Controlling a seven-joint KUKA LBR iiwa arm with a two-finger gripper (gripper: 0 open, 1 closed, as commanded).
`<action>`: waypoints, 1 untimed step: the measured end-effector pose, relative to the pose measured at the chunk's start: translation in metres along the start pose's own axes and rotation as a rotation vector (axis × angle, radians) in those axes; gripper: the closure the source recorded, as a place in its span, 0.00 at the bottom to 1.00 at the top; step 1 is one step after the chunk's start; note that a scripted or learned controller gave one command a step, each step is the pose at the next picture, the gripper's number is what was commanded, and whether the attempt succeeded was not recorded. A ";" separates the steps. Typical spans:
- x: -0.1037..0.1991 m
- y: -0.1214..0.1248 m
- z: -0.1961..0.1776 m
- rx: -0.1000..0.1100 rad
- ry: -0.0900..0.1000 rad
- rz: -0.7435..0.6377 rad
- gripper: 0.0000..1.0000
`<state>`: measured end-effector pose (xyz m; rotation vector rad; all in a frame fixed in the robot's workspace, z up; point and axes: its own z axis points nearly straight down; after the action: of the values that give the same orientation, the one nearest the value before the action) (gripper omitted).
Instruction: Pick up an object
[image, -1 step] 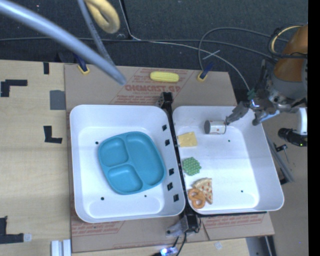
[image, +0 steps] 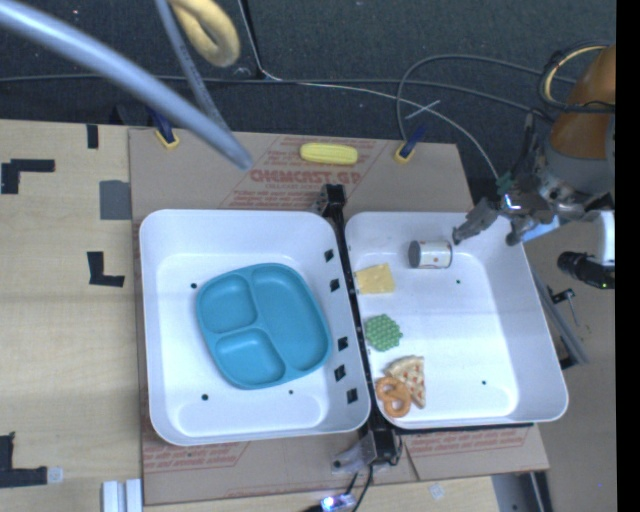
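Two white bins (image: 160, 330) sit on a brown cardboard sheet (image: 280, 175) with red lettering. In the left bin lies a light blue tray (image: 262, 325). The right bin holds a pale yellow square (image: 375, 279), a green dotted round piece (image: 382, 331), an orange-brown pretzel-patterned piece (image: 403, 384) and a silver-grey cylinder (image: 431, 254). A yellow banana shape (image: 328, 153) lies at upper centre. The bench (image: 60, 300) is light wood with black marks.
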<state>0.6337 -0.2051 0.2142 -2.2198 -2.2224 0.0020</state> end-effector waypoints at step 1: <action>0.001 -0.004 0.044 0.004 0.000 0.000 0.00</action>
<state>0.6297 -0.2037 0.1702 -2.2174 -2.2206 0.0067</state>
